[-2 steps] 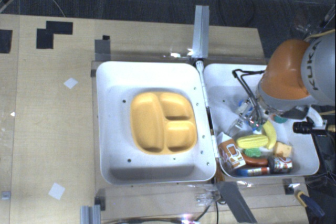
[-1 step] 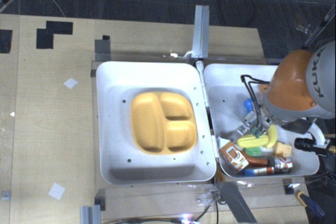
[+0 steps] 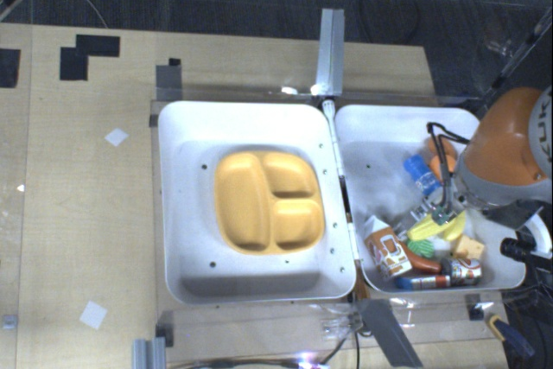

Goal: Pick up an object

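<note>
Yellow plastic: one divided tray (image 3: 267,201), three compartments, lying flat in the left bin (image 3: 186,186), well apart from the pincer (image 3: 442,205), across the rim between the two bins.

White plastic: right bin (image 3: 371,134), holding the loose objects. The pincer sits low in it among the clutter; its state cannot be told, since the wrist and the orange band of the arm (image 3: 510,143) cover it from above.

Objects near the pincer:
- blue item (image 3: 421,171), just beside it on the far side;
- yellow item (image 3: 436,228), touching or just below it, towards the near rim;
- small printed carton (image 3: 387,250), brown and white, near it on the side towards the tray;
- beige block (image 3: 469,250), near it on the arm's side;
- red and orange pieces (image 3: 422,249) and a dark-tipped marker (image 3: 419,280), along the near wall.

Pale wood: counter (image 3: 78,212), carrying both bins.
</note>
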Controlling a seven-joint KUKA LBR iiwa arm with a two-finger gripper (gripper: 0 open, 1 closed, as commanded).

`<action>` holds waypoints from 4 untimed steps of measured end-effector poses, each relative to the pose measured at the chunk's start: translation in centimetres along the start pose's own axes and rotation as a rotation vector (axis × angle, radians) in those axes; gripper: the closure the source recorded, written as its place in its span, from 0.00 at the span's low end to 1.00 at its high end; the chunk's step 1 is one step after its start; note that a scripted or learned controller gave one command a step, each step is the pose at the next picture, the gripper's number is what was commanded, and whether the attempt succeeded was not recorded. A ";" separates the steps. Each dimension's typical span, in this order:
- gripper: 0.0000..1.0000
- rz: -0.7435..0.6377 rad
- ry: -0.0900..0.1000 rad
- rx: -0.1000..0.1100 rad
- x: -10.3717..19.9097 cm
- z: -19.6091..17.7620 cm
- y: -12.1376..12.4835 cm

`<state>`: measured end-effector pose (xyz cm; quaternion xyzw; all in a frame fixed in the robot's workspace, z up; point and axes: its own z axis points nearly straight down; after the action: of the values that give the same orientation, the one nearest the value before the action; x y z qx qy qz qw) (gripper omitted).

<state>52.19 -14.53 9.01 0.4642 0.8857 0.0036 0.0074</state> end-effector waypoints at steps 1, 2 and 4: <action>0.00 -0.182 0.000 0.004 -7.5 0.2 0.2; 0.00 0.014 0.004 0.006 -8.5 0.4 6.5; 1.00 0.268 0.002 0.009 -7.7 -1.4 10.9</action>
<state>65.55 -14.64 10.64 0.5785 0.8157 0.0007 0.0040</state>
